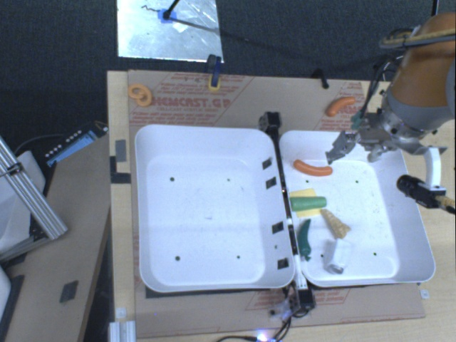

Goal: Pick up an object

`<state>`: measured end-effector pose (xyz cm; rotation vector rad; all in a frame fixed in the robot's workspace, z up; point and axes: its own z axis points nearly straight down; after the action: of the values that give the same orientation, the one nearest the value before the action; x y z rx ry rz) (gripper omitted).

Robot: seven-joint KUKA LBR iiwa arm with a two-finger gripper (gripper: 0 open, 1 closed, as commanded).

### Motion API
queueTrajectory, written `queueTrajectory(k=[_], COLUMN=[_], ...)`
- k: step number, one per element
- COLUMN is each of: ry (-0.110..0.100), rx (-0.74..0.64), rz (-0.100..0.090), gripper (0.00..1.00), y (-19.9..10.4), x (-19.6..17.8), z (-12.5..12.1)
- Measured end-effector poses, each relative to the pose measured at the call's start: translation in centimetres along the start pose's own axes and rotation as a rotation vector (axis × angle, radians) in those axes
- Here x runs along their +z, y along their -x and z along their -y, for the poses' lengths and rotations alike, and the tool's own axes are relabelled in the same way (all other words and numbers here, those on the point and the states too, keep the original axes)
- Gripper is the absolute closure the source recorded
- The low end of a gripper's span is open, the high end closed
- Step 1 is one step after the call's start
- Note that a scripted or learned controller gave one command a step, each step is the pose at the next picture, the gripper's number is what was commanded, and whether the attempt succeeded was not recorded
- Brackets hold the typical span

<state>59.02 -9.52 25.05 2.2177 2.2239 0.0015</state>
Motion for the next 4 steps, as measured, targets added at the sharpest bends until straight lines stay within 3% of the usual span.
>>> queueTrajectory(k=[1,2,3,4], ry=[-0.008,0.007,-0.006,-0.011], rx=[-0.009,-0.007,-0.004,-0.006], rz=[-0.004,-0.002,-0.001,-0.001], gripper=[0.0,0.0,0.0,0.0], y=[-9.2,-14.4,-16.6,-22.3], x=[7.0,0.6,2.9,14.4], z=[3.2,0.6,7.1,8.9])
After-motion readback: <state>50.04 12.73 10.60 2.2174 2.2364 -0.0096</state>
